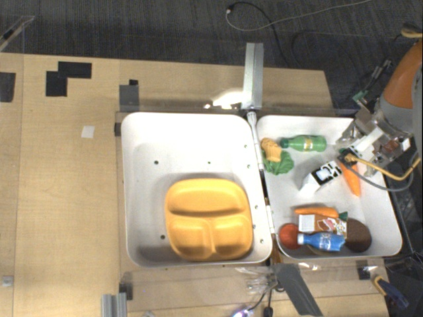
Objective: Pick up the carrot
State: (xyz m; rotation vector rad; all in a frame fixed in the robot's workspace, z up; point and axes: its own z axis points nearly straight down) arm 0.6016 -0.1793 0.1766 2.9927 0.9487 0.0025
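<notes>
While my grey arm with its orange band (404, 84) reaches in over the right rim of the right-hand shallow white bin (396, 226), my two-finger gripper (350, 156) hangs low near that bin's right wall, toward the far corner. Whether my fingers are apart or together I cannot tell. The tapered orange carrot (351, 179) lies just below my gripper, close against the right wall, its narrow end pointing toward the near edge. Just beside it, toward the bin's middle, lies a small white and black packet (320, 176). A green plastic bottle (303, 143) rests along the far wall, with a yellow and green toy corn (275, 157) by the left wall. Along the near wall a red ball (289, 234), a blue bottle (322, 242) and a dark brown rounded piece (357, 235) cluster together. A yellow moulded plastic tray (208, 218) sits in the left-hand white bin (142, 177), toward its near edge.
</notes>
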